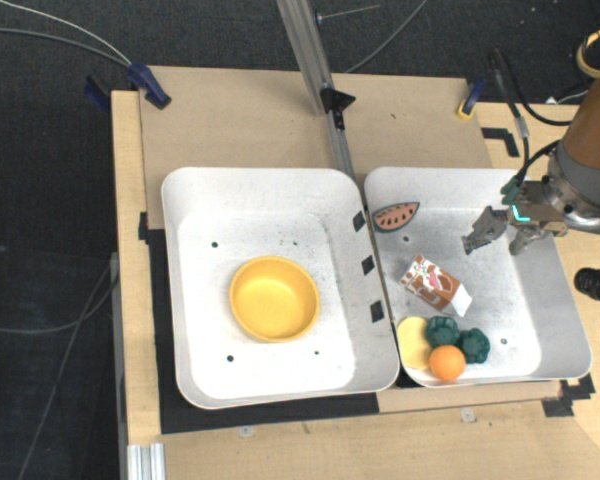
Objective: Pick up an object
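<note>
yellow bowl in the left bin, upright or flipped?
Upright. The yellow bowl shows its open hollow and rim facing up, sitting in the left bin. Nothing visible inside it.

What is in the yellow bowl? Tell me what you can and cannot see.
The yellow bowl in the left bin shows only its own yellow inside; nothing lies in it. The bin floor under it is covered, so that part cannot be seen.

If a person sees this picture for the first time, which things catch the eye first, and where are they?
The yellow bowl stands out, alone in the middle of the left bin. Next comes the colourful cluster in the right bin: a watermelon slice at its upper left, a small carton in the middle, an orange near the front edge. The pincer hangs above the right bin.
</note>
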Motion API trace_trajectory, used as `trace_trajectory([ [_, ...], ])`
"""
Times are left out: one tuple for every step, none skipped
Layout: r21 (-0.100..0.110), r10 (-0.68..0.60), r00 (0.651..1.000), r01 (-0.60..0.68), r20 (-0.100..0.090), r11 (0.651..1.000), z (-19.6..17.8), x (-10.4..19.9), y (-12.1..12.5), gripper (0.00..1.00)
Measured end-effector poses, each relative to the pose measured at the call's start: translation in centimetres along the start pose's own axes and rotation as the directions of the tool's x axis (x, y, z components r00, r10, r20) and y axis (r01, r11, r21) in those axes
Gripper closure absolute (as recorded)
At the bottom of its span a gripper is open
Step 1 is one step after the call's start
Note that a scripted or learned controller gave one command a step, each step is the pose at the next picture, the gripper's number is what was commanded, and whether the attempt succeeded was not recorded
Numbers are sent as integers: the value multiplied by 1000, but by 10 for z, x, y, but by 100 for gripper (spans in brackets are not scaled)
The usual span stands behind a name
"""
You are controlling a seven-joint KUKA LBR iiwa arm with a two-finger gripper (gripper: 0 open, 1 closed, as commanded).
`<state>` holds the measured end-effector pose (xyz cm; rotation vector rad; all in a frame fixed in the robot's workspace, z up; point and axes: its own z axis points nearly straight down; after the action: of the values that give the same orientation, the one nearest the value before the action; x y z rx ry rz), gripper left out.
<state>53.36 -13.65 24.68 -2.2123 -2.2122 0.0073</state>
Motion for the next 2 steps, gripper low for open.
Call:
trace_trajectory([
  [-5,0,1000,0,1,1000,-2,0,1,0],
  [3,1,1000,-1,-1,1000,41,-2,0,0],
])
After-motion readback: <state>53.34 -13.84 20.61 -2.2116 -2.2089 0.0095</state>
